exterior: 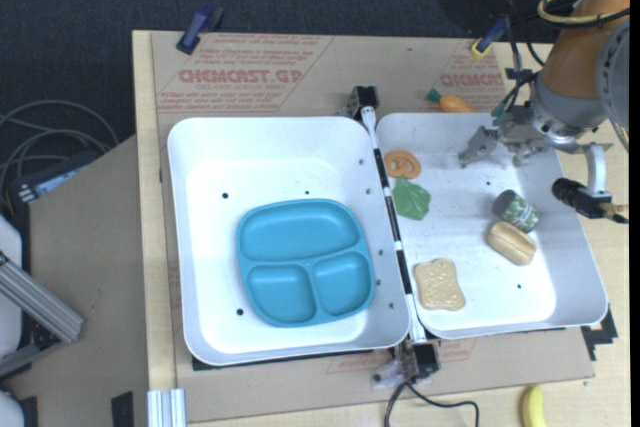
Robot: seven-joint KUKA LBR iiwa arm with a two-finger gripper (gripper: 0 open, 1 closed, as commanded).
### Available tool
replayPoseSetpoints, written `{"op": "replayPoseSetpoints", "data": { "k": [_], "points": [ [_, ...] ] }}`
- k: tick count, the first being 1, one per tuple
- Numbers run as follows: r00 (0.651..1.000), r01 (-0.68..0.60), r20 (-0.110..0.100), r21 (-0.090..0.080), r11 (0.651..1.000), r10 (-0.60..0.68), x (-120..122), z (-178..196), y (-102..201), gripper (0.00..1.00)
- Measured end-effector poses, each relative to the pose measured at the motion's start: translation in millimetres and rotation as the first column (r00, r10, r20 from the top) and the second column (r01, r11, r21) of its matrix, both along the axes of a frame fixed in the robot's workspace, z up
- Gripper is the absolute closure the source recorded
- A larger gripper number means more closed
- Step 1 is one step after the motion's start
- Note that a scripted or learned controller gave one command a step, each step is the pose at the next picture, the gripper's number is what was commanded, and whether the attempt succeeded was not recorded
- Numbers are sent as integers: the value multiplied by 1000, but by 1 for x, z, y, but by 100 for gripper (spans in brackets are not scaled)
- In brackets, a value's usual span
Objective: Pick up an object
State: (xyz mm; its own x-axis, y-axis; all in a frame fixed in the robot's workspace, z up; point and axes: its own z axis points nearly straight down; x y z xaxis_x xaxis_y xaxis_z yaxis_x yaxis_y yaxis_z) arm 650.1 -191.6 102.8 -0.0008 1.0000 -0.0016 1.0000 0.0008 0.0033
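Green can point(516, 211) lies tipped in right bin point(570, 305), below and slightly right of gripper point(492, 143); long axis slanting down-right. Jaws apart, holding nothing, hovering near bin's far rim.

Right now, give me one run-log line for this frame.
gripper: over right bin back edge, nothing seen held | right bin: pretzel, green leaf, can, bread roll, cracker | left bin: blue tray

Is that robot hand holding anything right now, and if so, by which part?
Nothing is held. The gripper hovers over the right bin, with no object between its fingers.
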Motion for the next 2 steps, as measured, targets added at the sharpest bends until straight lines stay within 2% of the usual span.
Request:
{"op": "replayPoseSetpoints", "data": {
  "k": [1, 2],
  "points": [
    [1000, -2, -6, 11, 1000, 2, -60, -18, -28, 0],
    [1000, 1, -5, 3, 1000, -1, -114, -19, 7, 0]
  ]
}}
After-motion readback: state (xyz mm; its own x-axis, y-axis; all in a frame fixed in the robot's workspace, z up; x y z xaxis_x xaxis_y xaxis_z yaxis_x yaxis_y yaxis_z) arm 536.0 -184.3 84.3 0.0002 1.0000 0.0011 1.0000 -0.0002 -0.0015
